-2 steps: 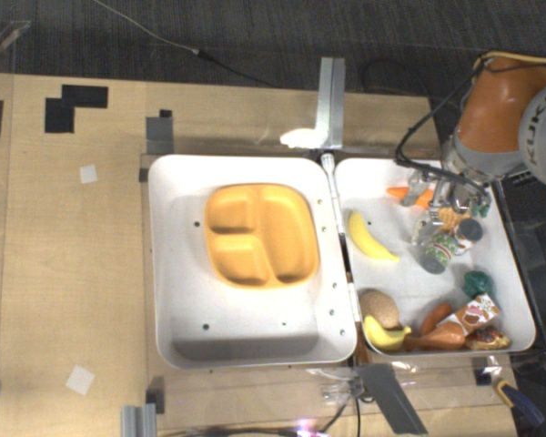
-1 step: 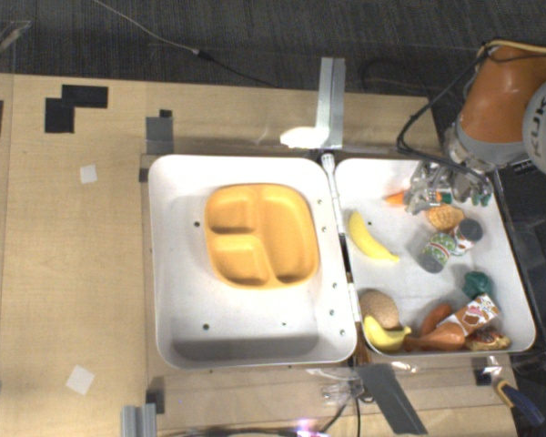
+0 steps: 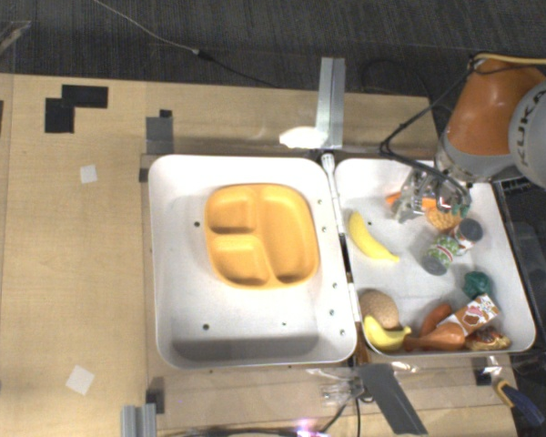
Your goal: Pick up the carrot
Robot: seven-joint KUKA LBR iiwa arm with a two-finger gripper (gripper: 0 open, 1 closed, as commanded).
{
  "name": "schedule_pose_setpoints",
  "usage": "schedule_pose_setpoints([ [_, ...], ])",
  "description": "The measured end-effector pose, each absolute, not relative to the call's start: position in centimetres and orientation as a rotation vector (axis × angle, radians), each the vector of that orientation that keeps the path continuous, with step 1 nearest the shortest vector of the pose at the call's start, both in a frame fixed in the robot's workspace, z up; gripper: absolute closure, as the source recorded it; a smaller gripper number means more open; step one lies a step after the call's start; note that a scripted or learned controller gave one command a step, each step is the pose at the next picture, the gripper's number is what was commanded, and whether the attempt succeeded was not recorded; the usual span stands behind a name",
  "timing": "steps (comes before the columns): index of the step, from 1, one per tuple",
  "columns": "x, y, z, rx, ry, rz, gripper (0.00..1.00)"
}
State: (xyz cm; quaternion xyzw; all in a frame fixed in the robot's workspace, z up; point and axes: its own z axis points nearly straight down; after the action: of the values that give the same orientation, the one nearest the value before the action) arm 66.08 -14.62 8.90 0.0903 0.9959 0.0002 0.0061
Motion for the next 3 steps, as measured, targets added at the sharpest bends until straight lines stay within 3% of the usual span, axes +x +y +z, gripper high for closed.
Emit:
schedule_pose_setpoints([
  [1, 64.2, -11.5, 18.7, 0.457, 3.088, 0.002, 1.00],
  [3, 52.3, -2.2, 18.6, 0.253, 3.124, 0.003, 1.00],
])
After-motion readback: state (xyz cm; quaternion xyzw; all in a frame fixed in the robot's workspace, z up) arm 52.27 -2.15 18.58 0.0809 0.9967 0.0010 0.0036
